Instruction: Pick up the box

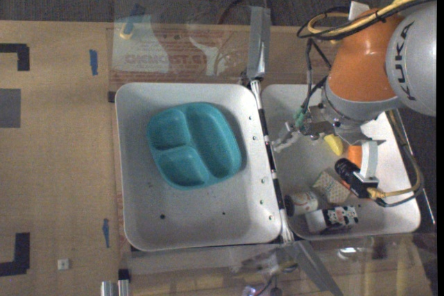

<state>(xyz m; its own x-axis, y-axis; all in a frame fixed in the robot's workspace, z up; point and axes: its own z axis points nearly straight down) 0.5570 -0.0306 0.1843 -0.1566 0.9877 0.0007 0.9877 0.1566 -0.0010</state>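
The arm [378,59] hangs over the right bin [399,215]. I cannot tell how its gripper [326,128] is set. The box [340,216] lies at the bin's near edge. A teal tray [195,143] sits in the left bin [139,204].

Just one camera here, fixed up above the bench [55,149] and looking down at a bit of a slant. It's far enough back to fit both bins, left bin [139,218] and right bin [409,218]. The arm [381,59] comes in from the right.
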